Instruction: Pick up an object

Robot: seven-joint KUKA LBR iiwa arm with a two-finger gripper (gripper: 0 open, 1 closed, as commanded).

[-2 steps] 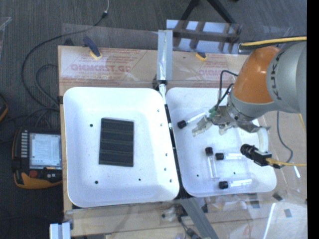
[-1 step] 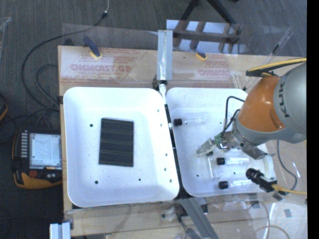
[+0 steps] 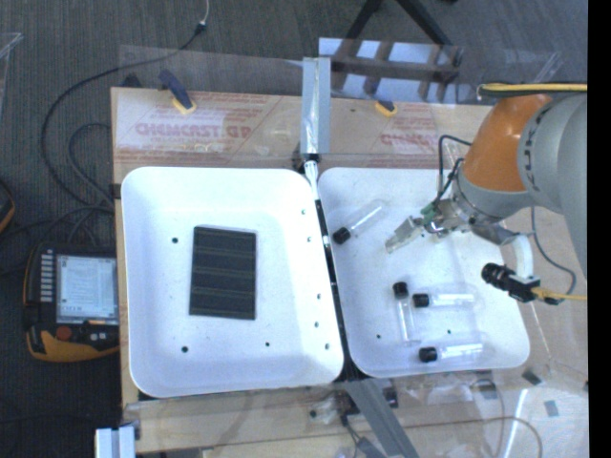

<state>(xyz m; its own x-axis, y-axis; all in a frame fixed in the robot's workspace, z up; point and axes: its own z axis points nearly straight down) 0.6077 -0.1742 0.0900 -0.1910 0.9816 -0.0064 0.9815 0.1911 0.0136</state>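
My gripper hangs over the upper middle of the right bin, pointing left and down. A clear tube with a black cap lies just to its left, apart from it. Several more clear capped tubes lie lower in the same bin: one upright-lying tube, one beside it and one near the front wall. A black ribbed rectangular pad lies flat in the middle of the left bin. I see nothing held at the gripper.
The grey arm with its orange band comes in from the right over the right bin's far corner. A black cable plug hangs by the bin's right wall. A ridge divides the two bins. A pendant lies left of the bench.
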